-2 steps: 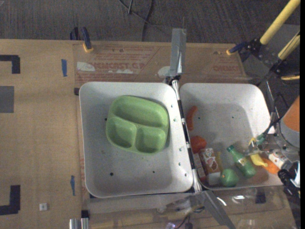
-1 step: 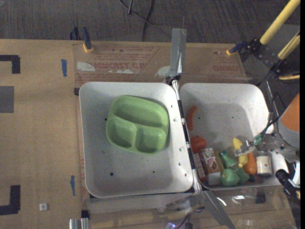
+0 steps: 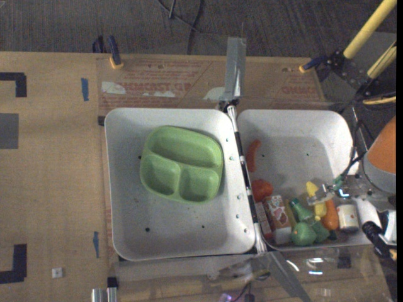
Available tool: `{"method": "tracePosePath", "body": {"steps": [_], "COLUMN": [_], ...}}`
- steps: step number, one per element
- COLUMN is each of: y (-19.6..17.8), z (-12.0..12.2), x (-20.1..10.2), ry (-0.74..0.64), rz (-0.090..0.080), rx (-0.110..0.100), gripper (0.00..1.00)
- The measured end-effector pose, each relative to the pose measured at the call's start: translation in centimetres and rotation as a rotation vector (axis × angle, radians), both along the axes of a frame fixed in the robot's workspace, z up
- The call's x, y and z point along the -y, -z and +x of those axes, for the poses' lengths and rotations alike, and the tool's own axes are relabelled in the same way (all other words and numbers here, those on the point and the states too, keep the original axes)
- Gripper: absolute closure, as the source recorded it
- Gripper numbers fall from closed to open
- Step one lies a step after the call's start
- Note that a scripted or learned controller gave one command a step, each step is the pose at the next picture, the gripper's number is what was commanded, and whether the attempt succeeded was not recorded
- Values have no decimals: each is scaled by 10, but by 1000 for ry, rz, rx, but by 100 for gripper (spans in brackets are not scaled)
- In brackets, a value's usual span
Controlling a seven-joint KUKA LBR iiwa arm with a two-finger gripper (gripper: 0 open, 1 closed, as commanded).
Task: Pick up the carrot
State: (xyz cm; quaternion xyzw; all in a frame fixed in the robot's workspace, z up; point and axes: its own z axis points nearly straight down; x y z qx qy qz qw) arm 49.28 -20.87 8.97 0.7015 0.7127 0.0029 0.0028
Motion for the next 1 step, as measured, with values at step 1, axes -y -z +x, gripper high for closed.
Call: {"method": "tracePosePath", "body": {"steps": [1], "y": [-11], "z": [2], "x": [3], "ry": [1], "rz": [-10], "rx": [9], "gripper": [100]}}
